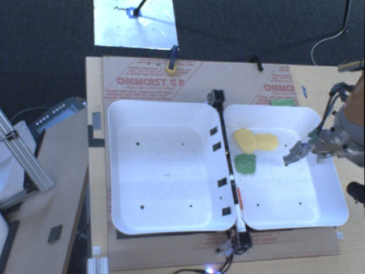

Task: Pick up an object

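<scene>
In the right bin point(319, 210), the gripper point(295, 153) hangs right of the yellow pieces point(255, 141) and green piece point(246, 164); its opening can't be judged.

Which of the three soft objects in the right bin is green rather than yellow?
The green object, nearest the divider, lying just below the two yellow objects, which sit side by side.

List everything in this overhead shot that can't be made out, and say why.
- Gripper: too small and blurred to judge its state, camera view.
- Arm: cut off by the right edge.
- Yellow objects: two overlapping pieces, their kind unclear.
- Green object: too small to identify.
- Print on the board: partly covered by the left bin.
</scene>
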Motion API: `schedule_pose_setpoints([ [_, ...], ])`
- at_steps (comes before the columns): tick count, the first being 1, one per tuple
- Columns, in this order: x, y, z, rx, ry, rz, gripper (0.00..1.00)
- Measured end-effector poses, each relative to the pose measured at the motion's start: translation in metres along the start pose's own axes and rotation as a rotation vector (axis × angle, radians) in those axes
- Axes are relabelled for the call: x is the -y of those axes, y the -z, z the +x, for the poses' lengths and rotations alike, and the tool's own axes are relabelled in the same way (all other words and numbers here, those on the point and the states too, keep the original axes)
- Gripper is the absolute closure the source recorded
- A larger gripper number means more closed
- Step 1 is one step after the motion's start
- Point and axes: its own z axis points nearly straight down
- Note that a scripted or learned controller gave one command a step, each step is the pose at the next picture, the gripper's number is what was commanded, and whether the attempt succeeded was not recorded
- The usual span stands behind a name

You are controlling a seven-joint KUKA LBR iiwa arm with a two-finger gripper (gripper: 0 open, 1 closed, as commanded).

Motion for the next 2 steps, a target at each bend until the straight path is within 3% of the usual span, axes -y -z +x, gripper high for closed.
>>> schedule_pose_setpoints([
  [1,-0.014,-0.105,-0.055,0.001,-0.005,0.003,0.0],
  [2,-0.085,-0.169,0.014,-0.001,0.008,-0.003,0.0],
])
